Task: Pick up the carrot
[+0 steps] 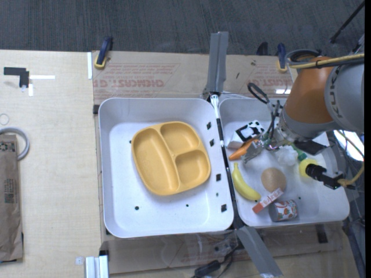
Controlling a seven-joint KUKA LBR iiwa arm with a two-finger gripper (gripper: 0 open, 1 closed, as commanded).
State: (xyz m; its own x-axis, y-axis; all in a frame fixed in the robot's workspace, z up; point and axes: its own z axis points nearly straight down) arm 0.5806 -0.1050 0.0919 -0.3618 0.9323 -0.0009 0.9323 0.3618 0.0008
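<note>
The arm (pixel 316 94) reached in over the right bin (pixel 330 210). Its gripper (pixel 257 147) was low down, near the bin's left wall and closer to the far edge than the near one. The carrot (pixel 238 152) lay right there, close to the left wall, with its thin end pointing at that wall. Its thick end seemed to touch the gripper, but that spot was crowded and hard to see. I could not tell if the jaws were wide, narrow, or holding the carrot.

A banana (pixel 244 184) lay along the left wall, just nearer than the carrot. Beside it sat a round brown thing (pixel 273 179). A red and white packet (pixel 270 200) lay near the front edge. A black and white thing (pixel 250 131) sat near the far left corner.

The left bin (pixel 116 178) held a yellow plate (pixel 171 157) with three parts, in its middle.
</note>
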